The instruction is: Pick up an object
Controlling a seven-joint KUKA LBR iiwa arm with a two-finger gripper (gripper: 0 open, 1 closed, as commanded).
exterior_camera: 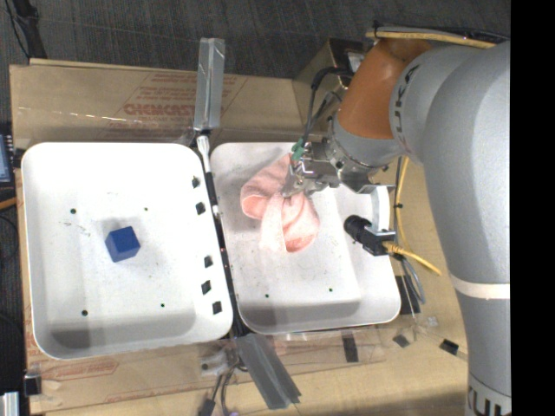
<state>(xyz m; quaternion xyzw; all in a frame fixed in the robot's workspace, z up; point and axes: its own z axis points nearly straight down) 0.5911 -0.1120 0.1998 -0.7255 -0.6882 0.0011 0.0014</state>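
Arm: grey KUKA arm with orange band (375,89) reaches in from the right, upper centre of frame.
Jaws: gripper (301,177) sits at the top edge of the crumpled pink cloth (282,206); how far the jaws are open, I cannot tell.
Cloth: lies in the right white bin (299,306), upper middle.
Left white bin (52,232): small blue cube (122,243), centre-left.
Surface: brown cardboard (113,102) beneath both bins.

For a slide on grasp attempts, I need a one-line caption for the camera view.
Gripper at a pink cloth in the right bin; blue cube sits in the left bin.
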